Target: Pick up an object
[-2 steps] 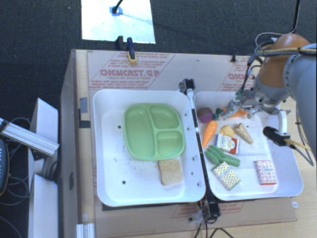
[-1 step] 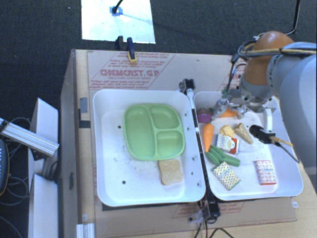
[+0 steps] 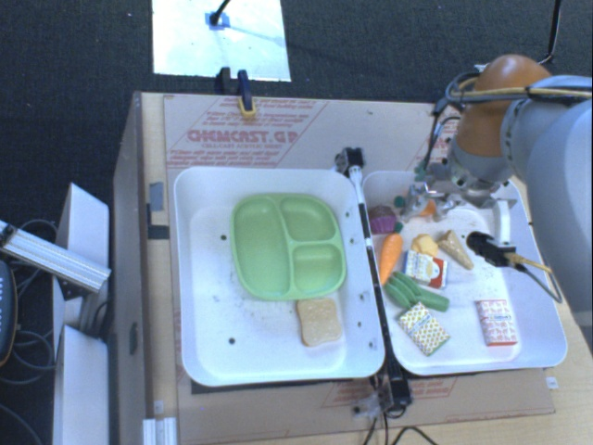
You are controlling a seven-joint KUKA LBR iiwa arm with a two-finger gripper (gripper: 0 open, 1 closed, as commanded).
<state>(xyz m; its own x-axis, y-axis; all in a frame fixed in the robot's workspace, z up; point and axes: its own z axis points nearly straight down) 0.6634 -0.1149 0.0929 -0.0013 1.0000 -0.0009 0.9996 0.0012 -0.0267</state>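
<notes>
Hovering low at the right bin's (image 3: 547,341) far end, your tool (image 3: 428,196) sits near a light, stiff toy carrot (image 3: 390,256); its opening you cannot tell. Pinch the carrot's thick middle.

Table (image 3: 278,123), topped with printed brown cardboard, seen from above | two shallow white bins rest on it side by side, touching: left bin (image 3: 208,341), right bin (image 3: 542,336) | a black-and-yellow clamp (image 3: 243,94) grips the far edge | another dark clamp (image 3: 394,395) sits at the near edge, between the bins
</notes>
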